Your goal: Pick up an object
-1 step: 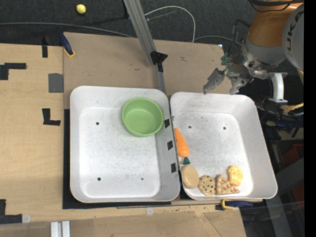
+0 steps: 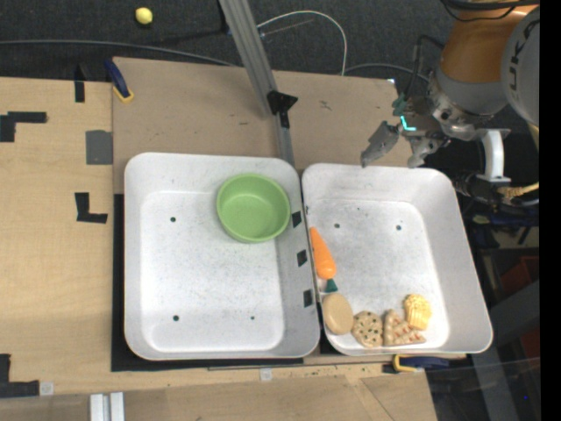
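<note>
The tool, fingers apart and holding nothing, is hovering over the right white bin's far rim; next it needs lowering toward the orange toy carrot (lying by the near-left wall).

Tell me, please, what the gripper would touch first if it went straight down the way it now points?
Probably the far rim of the right bin, since the open gripper hangs above that edge. Depth is unclear; slightly forward, it would meet bare bin floor, well away from the carrot.
</note>
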### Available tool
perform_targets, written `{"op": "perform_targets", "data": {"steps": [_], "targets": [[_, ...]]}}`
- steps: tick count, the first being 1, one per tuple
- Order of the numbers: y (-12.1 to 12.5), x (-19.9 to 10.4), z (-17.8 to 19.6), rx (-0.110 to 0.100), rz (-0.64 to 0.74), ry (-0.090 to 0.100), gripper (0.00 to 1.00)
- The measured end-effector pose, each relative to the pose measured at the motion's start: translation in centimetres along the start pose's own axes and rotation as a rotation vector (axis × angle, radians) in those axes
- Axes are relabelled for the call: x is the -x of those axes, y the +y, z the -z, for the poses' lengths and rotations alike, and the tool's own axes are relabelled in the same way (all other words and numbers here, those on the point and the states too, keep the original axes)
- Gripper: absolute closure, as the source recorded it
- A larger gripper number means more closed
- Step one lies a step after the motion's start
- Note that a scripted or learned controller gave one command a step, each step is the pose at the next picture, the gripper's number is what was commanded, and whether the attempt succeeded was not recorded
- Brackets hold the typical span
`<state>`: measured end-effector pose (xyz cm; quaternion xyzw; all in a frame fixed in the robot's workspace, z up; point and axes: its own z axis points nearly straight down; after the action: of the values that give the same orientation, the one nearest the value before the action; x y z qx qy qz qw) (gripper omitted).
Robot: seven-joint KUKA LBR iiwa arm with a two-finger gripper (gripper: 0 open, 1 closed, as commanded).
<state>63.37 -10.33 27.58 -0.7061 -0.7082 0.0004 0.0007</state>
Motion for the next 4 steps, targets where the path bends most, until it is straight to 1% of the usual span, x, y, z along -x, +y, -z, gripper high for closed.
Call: {"op": "perform_targets", "data": {"steps": [1, 2, 3, 4], "targets": [[0.1, -0.1, -4.4, -0.004, -0.001, -0.001, 0.00], [0.4, 0.6, -10.3, -0.006, -0.002, -0.001, 0.00], [0.2, 0.4, -16.8, -0.007, -0.001, 0.000, 0.00], [0.4, 0.3, -15.3, -0.001, 0.001, -0.001, 1.00]]}}
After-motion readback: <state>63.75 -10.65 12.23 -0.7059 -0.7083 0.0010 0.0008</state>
